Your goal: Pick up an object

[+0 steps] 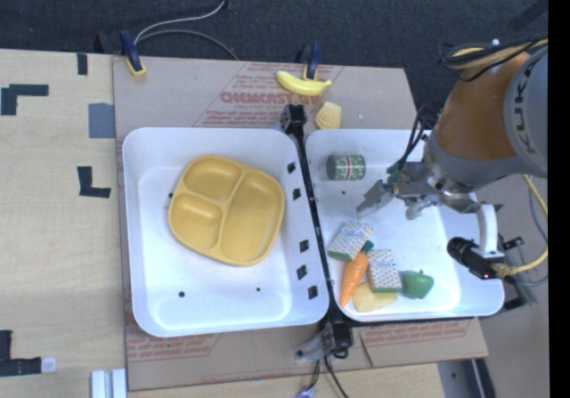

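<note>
Two shallow white bins (pixel 142 209) share the table; my hand (pixel 392 194), fingers spread and holding nothing, hovers in the right bin between green can (pixel 346 166) and orange carrot (pixel 354 273).

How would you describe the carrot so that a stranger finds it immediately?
Look at the right white bin, the one on the arm's side. Near its front edge lies a cluster of small items; the carrot is on its left side, beside the divider between the bins. It is the one long orange piece with a green top.
</note>
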Controlling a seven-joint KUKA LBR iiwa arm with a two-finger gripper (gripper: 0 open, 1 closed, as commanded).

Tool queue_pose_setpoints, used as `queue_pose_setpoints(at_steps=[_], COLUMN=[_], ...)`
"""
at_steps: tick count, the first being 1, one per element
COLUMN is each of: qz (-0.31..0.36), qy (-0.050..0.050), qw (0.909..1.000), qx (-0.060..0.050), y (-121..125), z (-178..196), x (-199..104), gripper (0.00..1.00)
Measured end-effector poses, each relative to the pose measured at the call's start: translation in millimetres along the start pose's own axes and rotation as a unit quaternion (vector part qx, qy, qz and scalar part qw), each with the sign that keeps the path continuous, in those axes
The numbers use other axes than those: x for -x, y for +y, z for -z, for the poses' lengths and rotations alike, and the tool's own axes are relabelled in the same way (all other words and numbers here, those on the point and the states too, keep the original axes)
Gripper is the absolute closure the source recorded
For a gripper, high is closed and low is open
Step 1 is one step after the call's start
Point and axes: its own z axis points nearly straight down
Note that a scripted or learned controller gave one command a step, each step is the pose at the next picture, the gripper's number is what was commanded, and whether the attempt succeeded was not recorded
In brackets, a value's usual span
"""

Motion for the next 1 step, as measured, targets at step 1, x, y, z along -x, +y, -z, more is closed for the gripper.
queue_pose_setpoints(at_steps=[1], qz=[0.0], qy=[0.0], qw=[1.0], qx=[0.003], y=[98.8], z=[-114.0], x=[7.6], gripper=[0.0])
